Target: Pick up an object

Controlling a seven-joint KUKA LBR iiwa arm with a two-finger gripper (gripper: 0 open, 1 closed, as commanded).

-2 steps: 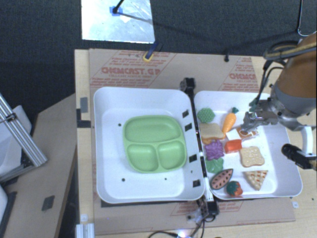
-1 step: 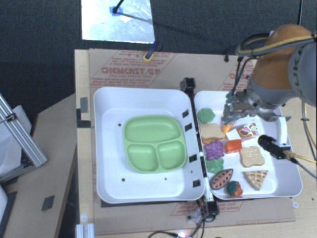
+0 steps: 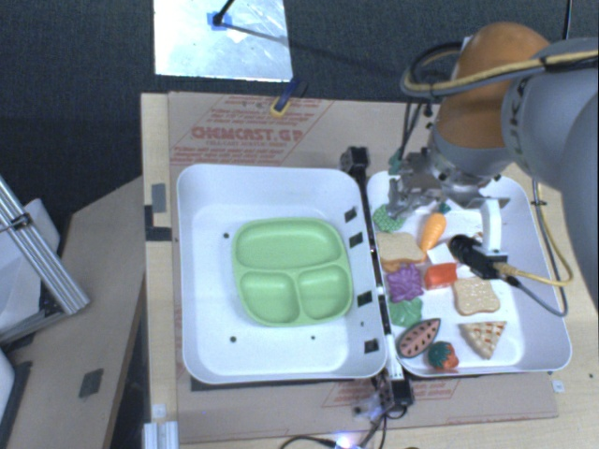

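Note:
The right white bin [image 3: 547, 330] holds several toy foods. Among them are an orange carrot [image 3: 431, 230], a tan toast slice [image 3: 400, 247], a purple grape bunch [image 3: 404, 282], a small red piece [image 3: 440, 275], a bread slice [image 3: 475, 296] and a waffle wedge [image 3: 485, 337]. My gripper [image 3: 404, 202] is low over the bin's far left corner. It sits just above a round green piece [image 3: 385, 220] and left of the carrot. I see nothing held in it.
The left white bin [image 3: 206, 251] holds a green divided plate [image 3: 290, 271]. A brown oval piece [image 3: 418, 337], a red and green piece [image 3: 442, 354] and a green piece [image 3: 405, 311] lie at the right bin's near left. The arm's bulk covers that bin's far side.

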